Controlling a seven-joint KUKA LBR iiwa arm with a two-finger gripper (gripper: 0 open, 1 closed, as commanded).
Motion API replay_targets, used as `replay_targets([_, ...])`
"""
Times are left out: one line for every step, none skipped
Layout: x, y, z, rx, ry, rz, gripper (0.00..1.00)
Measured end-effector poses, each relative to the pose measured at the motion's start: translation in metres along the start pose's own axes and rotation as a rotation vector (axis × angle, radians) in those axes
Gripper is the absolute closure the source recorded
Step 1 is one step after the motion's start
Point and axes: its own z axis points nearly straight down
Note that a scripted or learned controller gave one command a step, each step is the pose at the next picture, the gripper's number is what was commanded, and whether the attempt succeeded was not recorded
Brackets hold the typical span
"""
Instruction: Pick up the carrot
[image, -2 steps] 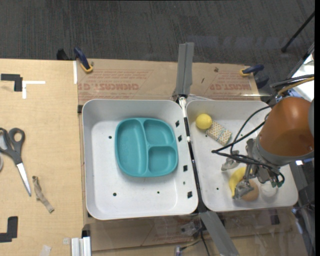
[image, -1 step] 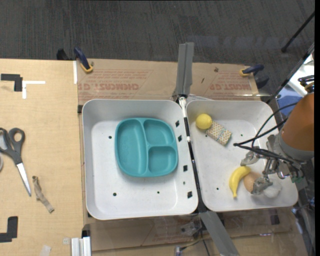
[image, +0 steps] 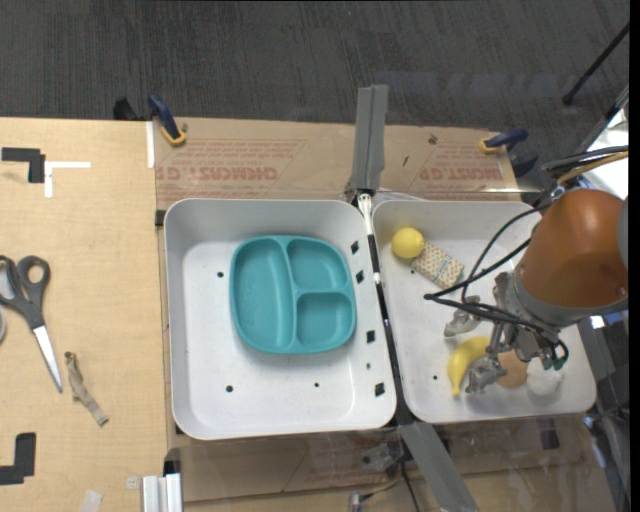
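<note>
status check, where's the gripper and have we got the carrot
Gripper low in right bin, near front edge. Carrot not made out from this view. Banana right beside the gripper, lemon and a speckled sponge farther back.

Cardboard sheet (image: 262, 165) behind the bins carried upside-down red print, roughly "CHEMICAL GUYS" (partly cut off), with a second partial print at right.
</note>
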Motion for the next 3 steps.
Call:
replay_targets([-0.027, 0.015, 0.000, 0.001, -0.002, -0.294, 0.00])
replay_targets([-0.013, -0.001, 0.001, 0.001, 0.001, 0.191, 0.00])
replay_targets([-0.014, 0.000, -0.008, 0.001, 0.000, 0.186, 1.00])
